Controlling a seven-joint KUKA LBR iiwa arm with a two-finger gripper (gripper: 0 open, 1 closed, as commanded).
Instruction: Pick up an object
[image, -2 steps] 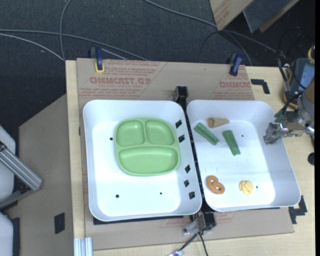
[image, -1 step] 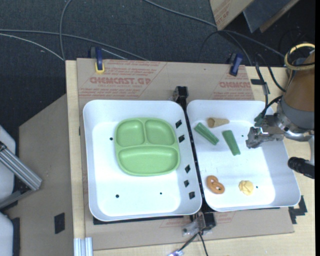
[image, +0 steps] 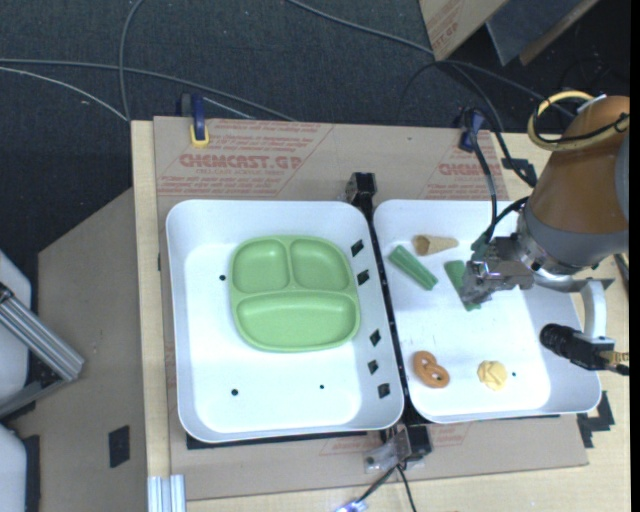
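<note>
My gripper (image: 484, 281) hangs over the middle of the right bin (image: 530, 400), directly above a dark green block (image: 461, 282) that it partly covers. A lighter green bar (image: 412, 267) lies to the left of it, and a tan cone-shaped piece (image: 435, 243) sits near the bin's far wall. Toward the near wall rest an orange pretzel (image: 432, 370) and a pale yellow lump (image: 491, 374). The arm's grey body and orange band (image: 585, 170) reach in from the right.
The left bin (image: 200, 400) holds a light green divided plate (image: 294, 293). A black divider strip (image: 375, 290) runs between the bins. Cables trail across the dark floor behind the bench, and a black part of the arm (image: 570, 342) overhangs the right bin's right edge.
</note>
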